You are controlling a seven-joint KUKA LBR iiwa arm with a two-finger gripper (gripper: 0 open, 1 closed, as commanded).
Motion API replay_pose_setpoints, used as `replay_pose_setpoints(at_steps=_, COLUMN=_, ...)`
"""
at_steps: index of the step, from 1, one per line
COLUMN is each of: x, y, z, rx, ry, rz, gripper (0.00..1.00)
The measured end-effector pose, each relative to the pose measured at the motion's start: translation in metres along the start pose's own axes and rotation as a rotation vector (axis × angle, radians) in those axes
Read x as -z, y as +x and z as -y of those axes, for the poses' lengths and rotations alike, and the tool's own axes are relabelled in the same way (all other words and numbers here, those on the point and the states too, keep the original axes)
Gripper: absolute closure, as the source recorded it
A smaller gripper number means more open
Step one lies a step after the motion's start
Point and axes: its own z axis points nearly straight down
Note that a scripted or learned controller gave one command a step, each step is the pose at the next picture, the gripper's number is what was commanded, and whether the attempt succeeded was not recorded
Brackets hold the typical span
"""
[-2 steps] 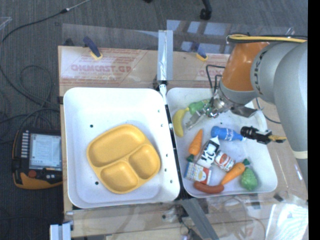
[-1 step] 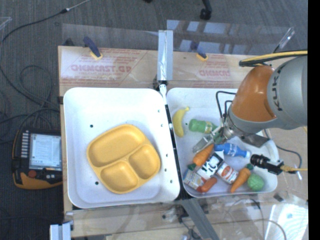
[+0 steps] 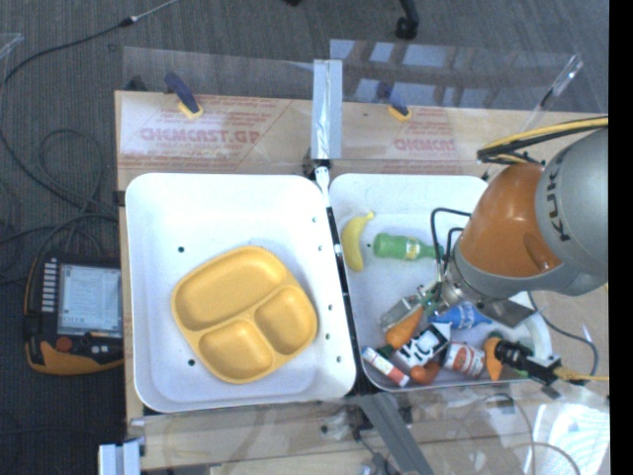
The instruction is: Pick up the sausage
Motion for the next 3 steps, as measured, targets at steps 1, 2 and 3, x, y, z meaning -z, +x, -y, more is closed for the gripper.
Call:
replay_pose_setpoints(at_steps=1, x=0.012, y=-0.072, z=-0.055, rx=-0.033, ry=0.018, rz=-0.013, gripper=0.00)
replay_pose_setpoints(at_steps=2, x=0.024, y=-0.021, z=0.016, rx=-0.041, ry=0.005, rz=-0.001, gripper=0.00)
replay_pose_setpoints(at_steps=3, x=-0.002, y=-0.058, z=-0.030, rx=0.075, ry=0.005, rz=-0.005, gripper=0.00)
